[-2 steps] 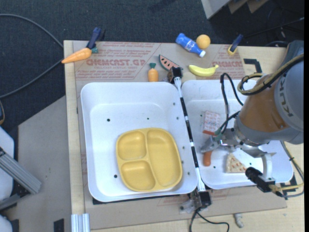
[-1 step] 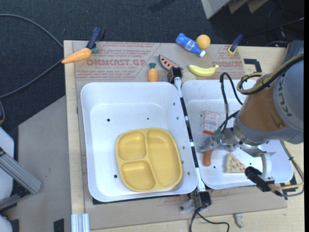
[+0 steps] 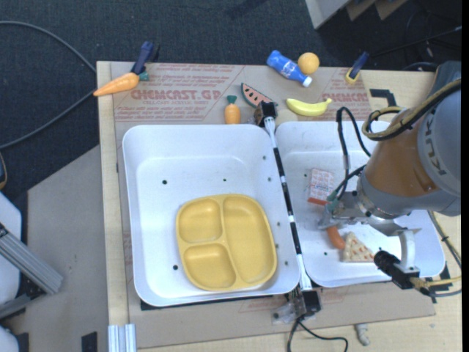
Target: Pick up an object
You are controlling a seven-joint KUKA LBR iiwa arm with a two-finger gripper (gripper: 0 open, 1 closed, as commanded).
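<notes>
The right bin (image 3: pixel 418 266) holds three small items. A white and red packet (image 3: pixel 319 185) lies near its middle. A short orange sausage (image 3: pixel 335 237) and a tan pizza slice (image 3: pixel 357 249) lie close together toward the front. My gripper (image 3: pixel 335 211) is low inside this bin, between the packet and the sausage, just above the sausage's upper end. The bulky grey and orange arm (image 3: pixel 410 167) covers the right half of the bin.
In the left bin (image 3: pixel 146 152) sits a yellow divided plate (image 3: pixel 226 240). On the cardboard behind the bins lie a carrot (image 3: pixel 117 85), a small orange toy (image 3: pixel 232 113), a watermelon slice (image 3: pixel 253 95), a banana (image 3: pixel 308 107), a blue bottle (image 3: pixel 286 67) and an orange (image 3: pixel 309 61).
</notes>
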